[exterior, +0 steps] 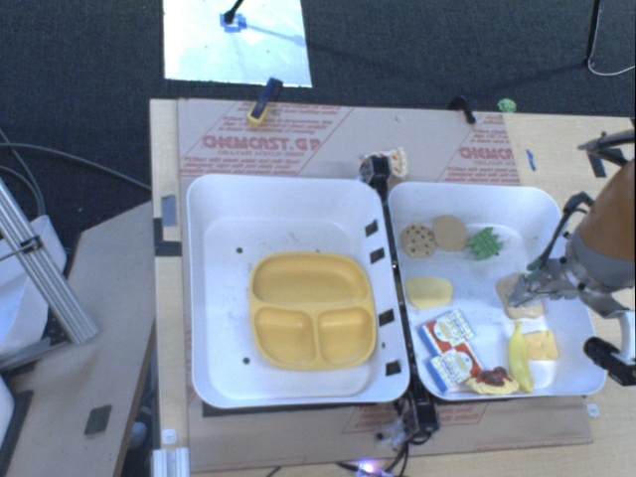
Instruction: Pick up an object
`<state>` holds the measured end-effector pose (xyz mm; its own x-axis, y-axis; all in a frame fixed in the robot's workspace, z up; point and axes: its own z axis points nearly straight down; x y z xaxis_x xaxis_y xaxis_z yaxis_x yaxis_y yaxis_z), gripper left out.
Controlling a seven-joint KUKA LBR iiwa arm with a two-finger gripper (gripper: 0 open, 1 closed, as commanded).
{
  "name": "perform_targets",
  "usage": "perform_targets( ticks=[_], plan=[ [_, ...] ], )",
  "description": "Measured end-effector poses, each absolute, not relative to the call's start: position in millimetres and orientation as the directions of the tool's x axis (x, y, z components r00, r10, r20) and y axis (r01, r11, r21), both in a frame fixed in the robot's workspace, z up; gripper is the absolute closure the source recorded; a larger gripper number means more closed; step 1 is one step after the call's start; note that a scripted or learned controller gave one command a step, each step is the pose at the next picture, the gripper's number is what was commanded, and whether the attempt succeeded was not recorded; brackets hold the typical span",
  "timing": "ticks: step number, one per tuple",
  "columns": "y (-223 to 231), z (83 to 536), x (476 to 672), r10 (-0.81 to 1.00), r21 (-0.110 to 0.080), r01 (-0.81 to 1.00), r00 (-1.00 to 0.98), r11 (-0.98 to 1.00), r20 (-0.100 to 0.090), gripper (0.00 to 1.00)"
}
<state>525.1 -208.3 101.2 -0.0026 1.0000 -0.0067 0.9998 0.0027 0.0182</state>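
The right bin (pixel 545 205) holds several toy foods. A chocolate-chip cookie (pixel 418 239) and a plain tan cookie (pixel 450 233) lie at its back, with a green leafy piece (pixel 485 242) beside them. A pale yellow lump (pixel 429 291) sits mid-left. Two small cartons (pixel 449 347) lie near the front, beside a banana (pixel 518 355), a cheese wedge (pixel 542 345) and a red-topped piece (pixel 490 378). My gripper (pixel 533 288) reaches in from the right and hangs low over a tan slice (pixel 521 306), which it partly hides.
The left bin (pixel 224 217) holds a yellow divided plate (pixel 312 308). A ridge with black clips (pixel 386 286) separates the bins. A blue-and-yellow tool (pixel 264 101) lies on the board behind the bins.
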Motion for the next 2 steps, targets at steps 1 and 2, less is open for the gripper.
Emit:
perform_targets(
  ticks=[1, 2],
  plan=[
    [-207.8, 88.5, 560.0, 1.0, 0.007, 1.0, -0.005, 0.005, -0.003, 1.0],
    [-206.8, 88.7, 621.7, 1.0, 0.012, 1.0, -0.007, 0.007, -0.005, 1.0]
  ],
)
